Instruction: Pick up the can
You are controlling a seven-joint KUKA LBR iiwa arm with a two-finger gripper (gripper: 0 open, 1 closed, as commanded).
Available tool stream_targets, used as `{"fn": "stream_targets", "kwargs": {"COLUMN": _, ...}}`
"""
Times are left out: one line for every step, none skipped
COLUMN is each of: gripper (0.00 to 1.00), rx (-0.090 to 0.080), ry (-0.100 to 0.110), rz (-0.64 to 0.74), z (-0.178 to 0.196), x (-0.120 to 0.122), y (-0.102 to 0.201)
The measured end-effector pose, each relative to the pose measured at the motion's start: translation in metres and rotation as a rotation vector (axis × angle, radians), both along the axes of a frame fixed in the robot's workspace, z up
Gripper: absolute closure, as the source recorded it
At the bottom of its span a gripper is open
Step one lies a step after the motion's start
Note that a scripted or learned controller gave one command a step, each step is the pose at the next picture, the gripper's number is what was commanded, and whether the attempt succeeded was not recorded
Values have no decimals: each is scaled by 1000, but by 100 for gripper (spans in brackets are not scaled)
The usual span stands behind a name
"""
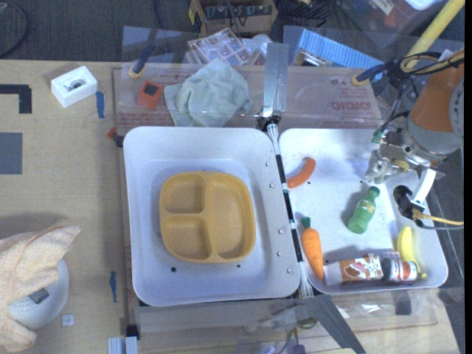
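**Tool up at the far right, can down at the near edge**

The right bin (435,271) is where the action is found. The can (371,269) is seen lying on its side along the near wall of that bin, orange label up, its dark end turned to the right. A banana (405,243) is set just beside that end, a little farther back, and a carrot (313,250) is laid just left of the can, leafy end pointing to the far side.

The tool (386,166) is spotted in the far right part of the same bin, well apart from the can, with the grey arm (436,113) and its orange band reaching in from the right. Whether the tool is released or clenched cannot be told from this angle, and nothing is seen gripped in it. A small green bottle (363,211) is placed between the tool and the can, tilted. A reddish sausage (301,172) is found at the far left of this bin, near the dividing wall.

Over in the left bin (140,271), a yellow divided plate (207,217) is seated in the middle. Beyond the bins, a pale green cloth (209,94) is bunched up on the table (59,168)
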State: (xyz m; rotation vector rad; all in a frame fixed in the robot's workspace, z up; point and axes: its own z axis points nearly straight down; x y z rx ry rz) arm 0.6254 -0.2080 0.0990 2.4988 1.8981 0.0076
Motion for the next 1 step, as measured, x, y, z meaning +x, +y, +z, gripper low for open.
{"fn": "stream_targets", "kwargs": {"gripper": 100, "rx": -2, "ry": 3, "rz": -94, "z": 30, "x": -6, "y": -2}}
